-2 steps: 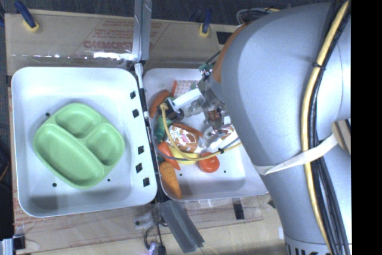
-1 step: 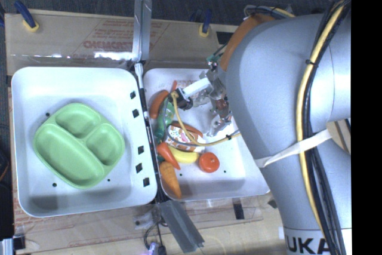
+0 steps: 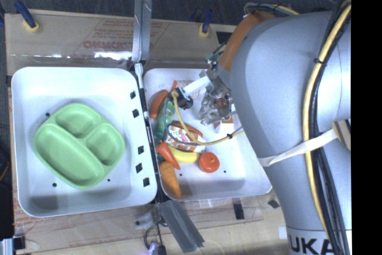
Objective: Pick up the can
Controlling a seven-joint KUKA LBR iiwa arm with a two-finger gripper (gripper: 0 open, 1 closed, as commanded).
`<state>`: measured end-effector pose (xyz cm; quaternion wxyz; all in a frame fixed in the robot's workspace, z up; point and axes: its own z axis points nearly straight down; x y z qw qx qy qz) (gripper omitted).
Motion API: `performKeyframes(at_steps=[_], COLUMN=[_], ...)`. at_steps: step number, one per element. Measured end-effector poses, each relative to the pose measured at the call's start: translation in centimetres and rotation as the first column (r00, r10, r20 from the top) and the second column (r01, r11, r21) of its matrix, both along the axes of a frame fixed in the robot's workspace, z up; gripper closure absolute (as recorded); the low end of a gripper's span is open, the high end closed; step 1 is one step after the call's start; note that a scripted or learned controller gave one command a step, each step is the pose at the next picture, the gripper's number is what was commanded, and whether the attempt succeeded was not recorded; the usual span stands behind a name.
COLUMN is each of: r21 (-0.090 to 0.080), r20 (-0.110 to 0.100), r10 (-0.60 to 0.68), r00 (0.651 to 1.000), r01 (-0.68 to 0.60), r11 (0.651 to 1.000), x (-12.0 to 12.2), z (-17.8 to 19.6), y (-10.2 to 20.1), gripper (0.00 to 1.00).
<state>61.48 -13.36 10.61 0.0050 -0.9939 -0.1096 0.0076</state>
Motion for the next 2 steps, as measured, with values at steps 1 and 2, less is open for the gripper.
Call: performKeyframes(at_steps=[1,2], r21=[-0.003,-0.005], r20=[0.009,0.009], r10=[0.016,0.004], r00=[1.000,1.000], r01=[-0.016,-0.004], r11=[1.000,1.000], x=[-4.8,-9.6], z=[7.3,8.4], y=[3.0,4.6], gripper=[1.00,1.00])
